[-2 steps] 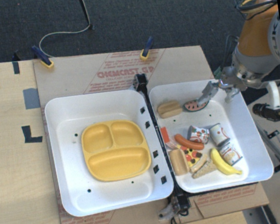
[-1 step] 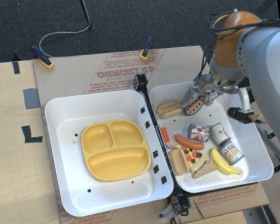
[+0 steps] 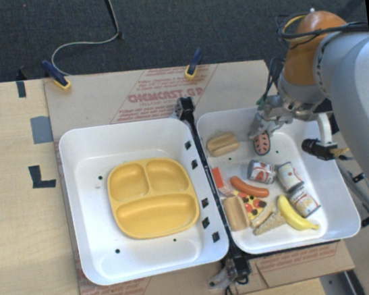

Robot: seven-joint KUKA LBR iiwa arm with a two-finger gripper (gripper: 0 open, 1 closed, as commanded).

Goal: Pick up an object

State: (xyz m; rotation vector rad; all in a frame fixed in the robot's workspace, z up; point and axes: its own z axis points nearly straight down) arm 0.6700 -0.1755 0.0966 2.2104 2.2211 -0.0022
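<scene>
- Red watermelon slice [image 3: 261,143] hangs pinched in the pincer [image 3: 263,132], apparently clear of the right bin's [image 3: 332,228] floor, near its back wall and just beside the bun [image 3: 222,144].
- Step, as I judge it: the lift after the grab.
- Next: rise straight, keeping the squeeze steady.
- Cans [image 3: 288,176], sausage [image 3: 249,187] and banana [image 3: 295,214] lie nearer; the yellow plate [image 3: 153,197] sits in the left bin [image 3: 82,192].

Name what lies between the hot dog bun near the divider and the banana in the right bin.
In the camera view, between the bun and the banana lie a sausage and a small can.
</scene>
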